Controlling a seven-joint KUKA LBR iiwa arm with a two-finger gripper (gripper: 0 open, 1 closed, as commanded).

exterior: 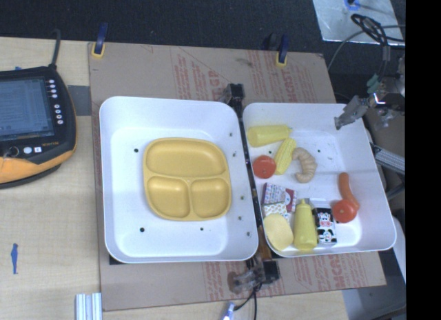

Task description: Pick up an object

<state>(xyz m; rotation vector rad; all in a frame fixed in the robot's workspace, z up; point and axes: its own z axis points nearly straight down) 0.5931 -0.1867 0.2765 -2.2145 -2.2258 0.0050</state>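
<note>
1. Cardboard sheet covers the wooden bench, pinned at the far edge by two clamps, with a tablet-style control pendant sitting off to the left.
2. Two white bins side by side: left bin has one yellow divided plate with three compartments, nothing else in it.
3. Right bin is the busy one. Count: one yellow block, one corn cob, one tan curly piece, one tomato, one sausage with a red round thing touching its near end, one snack packet, one pale yellow slice, one mustard bottle, one little milk carton.
4. Gripper sits at the far right corner of the right bin, arm mostly out past the right side. Can't tell how wide it is, too small and blurry.
5. Nothing visibly in it. All the toys lie nearer and to the left of it; the sausage is closest, still well apart.
</note>
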